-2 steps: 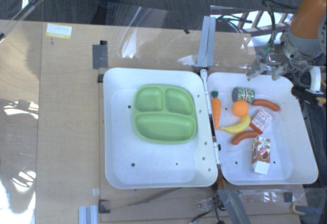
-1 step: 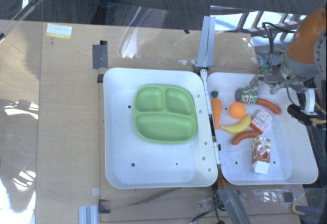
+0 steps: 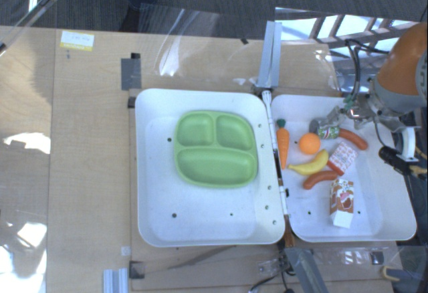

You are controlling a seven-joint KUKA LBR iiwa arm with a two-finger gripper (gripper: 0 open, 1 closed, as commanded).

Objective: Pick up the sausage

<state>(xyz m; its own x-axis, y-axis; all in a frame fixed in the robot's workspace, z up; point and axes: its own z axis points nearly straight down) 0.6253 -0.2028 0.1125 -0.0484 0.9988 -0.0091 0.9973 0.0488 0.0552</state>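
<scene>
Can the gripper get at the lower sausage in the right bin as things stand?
Probably yes. That sausage lies bare from above, though the banana touches its upper side and a carton sits close by. The gripper is at the bin's far end.

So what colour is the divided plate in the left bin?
Light green, plain, no pattern. The divided plate shows clearly in the camera view.

Grey arm [image 3: 401, 77] with orange band, low at the right, pincer [image 3: 348, 111] pointing leftward.

Left bin [image 3: 154, 218]: divided plate [image 3: 216, 149]. Right bin [image 3: 388, 218]: carrot [image 3: 283, 146] leftmost, orange [image 3: 309, 144] above banana [image 3: 311, 164], sausage [image 3: 319, 179] below, carton [image 3: 342, 202] nearest.
</scene>
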